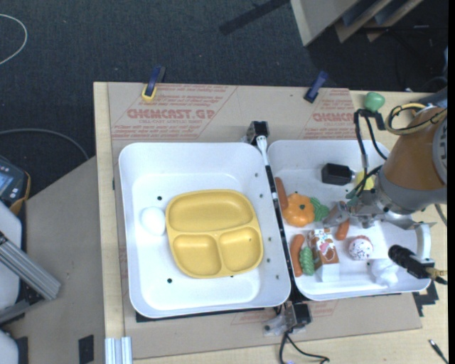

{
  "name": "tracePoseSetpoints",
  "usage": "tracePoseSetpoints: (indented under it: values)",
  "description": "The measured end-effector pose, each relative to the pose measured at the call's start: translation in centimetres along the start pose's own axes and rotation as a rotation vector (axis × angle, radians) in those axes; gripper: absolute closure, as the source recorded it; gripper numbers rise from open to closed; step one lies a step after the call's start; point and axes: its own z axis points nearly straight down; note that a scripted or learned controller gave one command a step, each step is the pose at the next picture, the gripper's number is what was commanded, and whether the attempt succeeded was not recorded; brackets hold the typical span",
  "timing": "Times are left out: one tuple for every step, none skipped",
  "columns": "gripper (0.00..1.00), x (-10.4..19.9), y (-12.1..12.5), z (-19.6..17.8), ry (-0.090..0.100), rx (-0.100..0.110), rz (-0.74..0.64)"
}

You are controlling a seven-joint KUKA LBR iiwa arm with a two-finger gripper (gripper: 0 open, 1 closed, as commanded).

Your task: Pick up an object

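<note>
Toys crowd the right bin [419,288]: an orange pumpkin [298,208], a carrot [296,250], a white ball with red dots [360,248] and a black block [335,173] near the far wall. Above them, the end effector [350,210] sits low beside the pumpkin; its grip state I cannot tell. Across the divider, the left bin [135,213] holds a yellow divided tray [212,232] with a white ball [152,220] touching its left edge.

Dark grey carpet floor [106,43] across 12 o'clock. Thin cable loop [14,32] on carpet at 10 o'clock. Brown board bench top [234,106] at centre, red lettering, blue clamps [153,82] along far edge. Pale wooden furniture [341,18] at 1 o'clock.
</note>
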Motion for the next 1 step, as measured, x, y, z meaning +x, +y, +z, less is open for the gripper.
tracePoseSetpoints:
  values:
    - [0.00,0.02,-0.03,0.67,-0.001,-0.004,0.001]
